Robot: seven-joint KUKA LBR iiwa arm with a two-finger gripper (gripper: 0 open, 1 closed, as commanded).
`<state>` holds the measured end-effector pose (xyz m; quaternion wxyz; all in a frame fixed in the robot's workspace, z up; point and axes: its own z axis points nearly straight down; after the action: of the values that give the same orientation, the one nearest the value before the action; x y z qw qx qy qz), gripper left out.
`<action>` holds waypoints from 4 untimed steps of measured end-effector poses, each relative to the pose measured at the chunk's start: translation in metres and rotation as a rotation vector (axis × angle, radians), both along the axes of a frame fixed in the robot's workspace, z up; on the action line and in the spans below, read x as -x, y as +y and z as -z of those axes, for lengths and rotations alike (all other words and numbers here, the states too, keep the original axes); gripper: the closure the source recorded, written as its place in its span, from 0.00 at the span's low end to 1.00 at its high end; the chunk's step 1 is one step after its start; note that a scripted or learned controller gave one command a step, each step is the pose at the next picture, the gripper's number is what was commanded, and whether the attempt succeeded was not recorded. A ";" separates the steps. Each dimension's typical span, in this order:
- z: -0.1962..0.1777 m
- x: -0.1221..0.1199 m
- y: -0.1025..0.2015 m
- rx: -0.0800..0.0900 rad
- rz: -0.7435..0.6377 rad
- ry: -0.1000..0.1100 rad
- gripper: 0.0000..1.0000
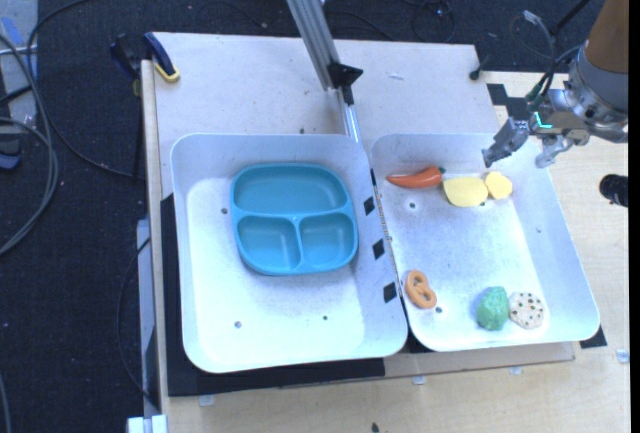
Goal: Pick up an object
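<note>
The likeliest targets, a yellow lemon-ish piece (465, 191) and a smaller yellow chunk (499, 185), sat touching each other near the far wall of the right bin (560, 251), with an orange carrot (415, 178) just left of them. Nothing was picked yet, so the whole grab was left to do. The gripper (527, 147) hung above the bin's far right corner, fingers spread apart as far as I could tell (bit blurry there), holding nothing. A pretzel (420, 289), green lump (491, 308) and cookie (526, 310) sat near the front edge, leaving lots of bare floor mid-bin. The left bin (200, 321) held a blue tray (295, 219).
</note>
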<state>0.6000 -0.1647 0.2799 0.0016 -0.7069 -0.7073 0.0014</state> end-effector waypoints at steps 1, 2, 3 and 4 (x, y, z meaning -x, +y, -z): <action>-0.002 -0.001 0.000 0.001 -0.001 -0.005 0.00; 0.040 -0.003 -0.004 0.001 0.001 -0.003 0.00; 0.081 -0.004 -0.001 0.001 0.001 -0.004 0.00; 0.139 -0.007 -0.003 0.002 0.001 -0.006 0.00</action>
<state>0.6070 -0.1677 0.1408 -0.0012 -0.7074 -0.7068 -0.0003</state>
